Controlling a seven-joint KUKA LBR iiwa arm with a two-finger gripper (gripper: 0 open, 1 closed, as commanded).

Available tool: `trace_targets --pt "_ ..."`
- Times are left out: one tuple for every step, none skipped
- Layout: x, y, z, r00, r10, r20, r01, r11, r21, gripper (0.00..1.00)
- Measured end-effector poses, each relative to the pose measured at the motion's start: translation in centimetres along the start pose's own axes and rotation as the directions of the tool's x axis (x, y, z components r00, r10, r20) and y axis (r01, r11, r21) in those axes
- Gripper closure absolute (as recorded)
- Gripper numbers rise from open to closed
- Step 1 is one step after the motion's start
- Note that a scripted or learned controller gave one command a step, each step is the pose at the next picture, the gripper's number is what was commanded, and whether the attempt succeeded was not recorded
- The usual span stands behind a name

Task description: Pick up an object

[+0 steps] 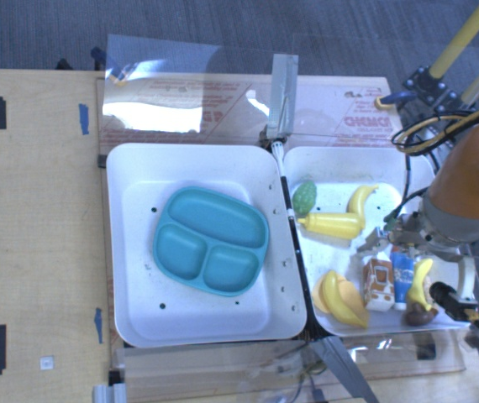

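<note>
Bananas point(343, 298), carton point(378, 284) crowd end effector point(397, 240)

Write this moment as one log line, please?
arm: over right bin | pincer: low among toy food | near: blue carton | left bin: teal tray | grasp: unconfirmed

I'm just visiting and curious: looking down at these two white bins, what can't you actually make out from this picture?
- The gripper, camera view: the arm's grey and orange wrist covers it from above, so whether it has hold of anything is hidden.
- The small carton and blue tube: their labels are too small and blurred to read.
- The dark object at the right bin's near edge: too small to identify.
- The red lettering on the clear panel behind: blurred, unreadable.
</note>
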State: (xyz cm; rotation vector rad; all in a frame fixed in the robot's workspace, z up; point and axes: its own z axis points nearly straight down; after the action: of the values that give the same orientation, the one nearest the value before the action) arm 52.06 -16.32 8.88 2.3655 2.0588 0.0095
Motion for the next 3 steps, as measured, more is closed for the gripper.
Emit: trace_targets --pt "0.5 1.7 -5.5 0.998 0.060 0.001 -0.060 0.998 0.003 0.00" --pt "2.0 -1.9 0.1 1.000 -0.005 0.002 0.005 1.000 -0.001 0.00" --pt "1.9 -1.1 -1.9 0.993 -0.115 0.001 0.115 0.993 0.005 0.00"
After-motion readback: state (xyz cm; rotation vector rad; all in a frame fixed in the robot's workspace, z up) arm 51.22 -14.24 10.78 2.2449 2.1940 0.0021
